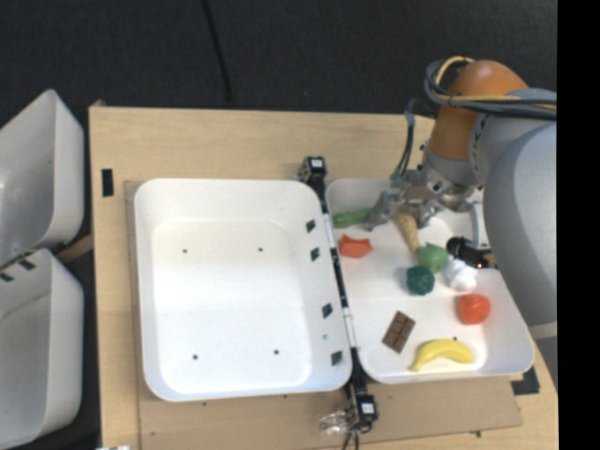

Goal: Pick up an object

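The gripper [405, 206] hovers at the right bin's [506, 350] upper edge; jaw state cannot be determined. The tan cone-shaped object [409, 232] lies directly below it in frame, long axis running toward lower right.

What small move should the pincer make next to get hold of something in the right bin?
Probably a short descent where it is. The pincer sits low at the far end of the right white bin, between the green elongated toy and the tan cone-shaped piece; nothing is visibly gripped, so lowering onto the tan cone-shaped piece seems closest.
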You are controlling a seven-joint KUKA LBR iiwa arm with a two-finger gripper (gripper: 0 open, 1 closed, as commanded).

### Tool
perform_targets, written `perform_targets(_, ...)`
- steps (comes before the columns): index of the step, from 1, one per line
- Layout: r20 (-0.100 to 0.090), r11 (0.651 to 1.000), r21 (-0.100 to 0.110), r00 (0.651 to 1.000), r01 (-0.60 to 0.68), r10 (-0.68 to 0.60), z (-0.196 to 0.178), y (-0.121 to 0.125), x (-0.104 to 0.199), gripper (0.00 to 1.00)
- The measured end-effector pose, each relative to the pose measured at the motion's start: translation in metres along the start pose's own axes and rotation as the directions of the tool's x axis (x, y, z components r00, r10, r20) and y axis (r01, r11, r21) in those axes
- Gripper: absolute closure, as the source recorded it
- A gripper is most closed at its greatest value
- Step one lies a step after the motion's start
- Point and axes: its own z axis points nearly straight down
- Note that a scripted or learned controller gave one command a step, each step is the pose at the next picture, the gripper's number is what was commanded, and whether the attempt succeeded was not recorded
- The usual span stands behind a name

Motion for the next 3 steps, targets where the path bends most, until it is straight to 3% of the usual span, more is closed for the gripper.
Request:
perform_targets(1,-0.008,1.000,0.000,1.000,-0.004,0.004,-0.001,-0.001,-0.030,0.00)
perform_targets(2,-0.004,1.000,-0.004,1.000,-0.002,0.002,-0.005,-0.001,0.009,0.00)
perform_targets(3,-0.006,1.000,-0.010,1.000,-0.009,0.009,-0.036,-0.001,-0.040,0.00)
